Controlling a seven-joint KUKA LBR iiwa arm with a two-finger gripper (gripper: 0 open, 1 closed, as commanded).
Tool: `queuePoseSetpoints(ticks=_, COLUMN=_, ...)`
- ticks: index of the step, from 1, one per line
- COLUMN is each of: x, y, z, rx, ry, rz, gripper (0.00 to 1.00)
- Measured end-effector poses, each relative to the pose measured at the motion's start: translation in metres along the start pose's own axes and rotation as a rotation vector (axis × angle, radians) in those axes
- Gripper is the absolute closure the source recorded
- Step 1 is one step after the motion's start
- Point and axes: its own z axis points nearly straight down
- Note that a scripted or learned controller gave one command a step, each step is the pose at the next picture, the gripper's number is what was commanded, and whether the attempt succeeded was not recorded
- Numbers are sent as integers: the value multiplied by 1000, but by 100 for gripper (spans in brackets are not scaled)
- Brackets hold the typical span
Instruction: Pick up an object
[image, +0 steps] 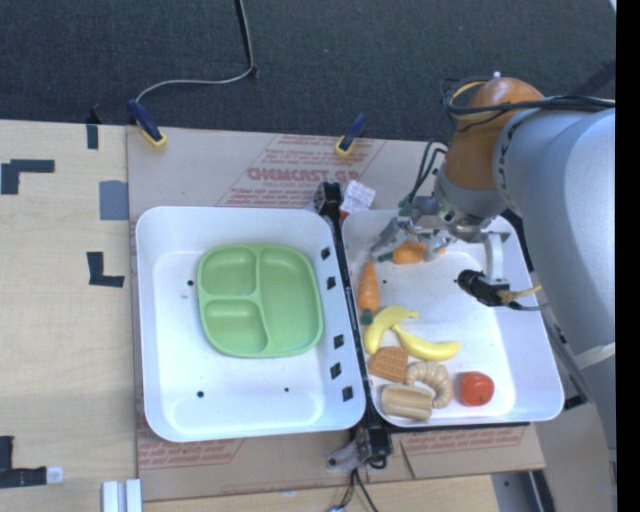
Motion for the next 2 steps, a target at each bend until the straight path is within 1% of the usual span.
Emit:
queuePoseSetpoints(ticks=1, x=8, y=3, z=30, rx=25, ry=0, rz=7, gripper=0)
queuePoseSetpoints(ticks=2, x=8, y=3, z=30, rx=25, ry=1, rz=6, gripper=0)
